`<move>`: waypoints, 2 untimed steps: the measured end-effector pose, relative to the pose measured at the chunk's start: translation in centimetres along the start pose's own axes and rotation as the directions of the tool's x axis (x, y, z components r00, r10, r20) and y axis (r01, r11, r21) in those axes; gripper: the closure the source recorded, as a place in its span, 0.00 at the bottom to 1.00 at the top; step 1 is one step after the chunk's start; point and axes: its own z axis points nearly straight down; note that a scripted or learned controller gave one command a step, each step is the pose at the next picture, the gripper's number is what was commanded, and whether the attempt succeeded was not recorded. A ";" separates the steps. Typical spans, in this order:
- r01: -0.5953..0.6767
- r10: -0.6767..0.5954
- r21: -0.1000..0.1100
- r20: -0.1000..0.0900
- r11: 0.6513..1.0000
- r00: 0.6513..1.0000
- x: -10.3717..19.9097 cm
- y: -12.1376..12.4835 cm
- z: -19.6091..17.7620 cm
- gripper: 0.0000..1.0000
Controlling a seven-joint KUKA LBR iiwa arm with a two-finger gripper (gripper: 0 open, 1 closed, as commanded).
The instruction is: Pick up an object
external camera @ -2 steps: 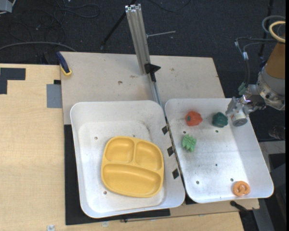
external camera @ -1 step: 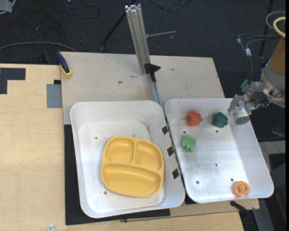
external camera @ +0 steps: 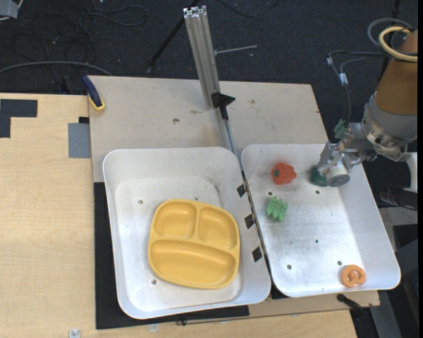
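Red toy: a small red object with a green top point(external camera: 283, 173) lies in the right bin point(external camera: 381, 259), upper part, free of contact.
Green toy: a leafy green piece point(external camera: 276, 208) lies just below the red one, apart from it.
Orange ring: an orange ring-shaped item point(external camera: 352, 276) sits in the right bin's lower right corner.
Gripper: the gripper point(external camera: 331, 172) is low at the right bin's upper right, near the red toy; whether it is parted or closed cannot be told, and nothing is seen held.
Left bin: the left bin point(external camera: 127, 174) holds 1 yellow divided plate point(external camera: 194, 243) with 3 compartments.
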 end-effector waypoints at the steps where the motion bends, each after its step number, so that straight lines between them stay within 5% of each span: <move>1: 0.000 0.000 0.002 -0.001 1.000 1.000 4.9 -1.2 1.4 1.00; 2: 0.001 -0.001 0.002 -0.001 1.000 1.000 10.6 -2.5 2.5 1.00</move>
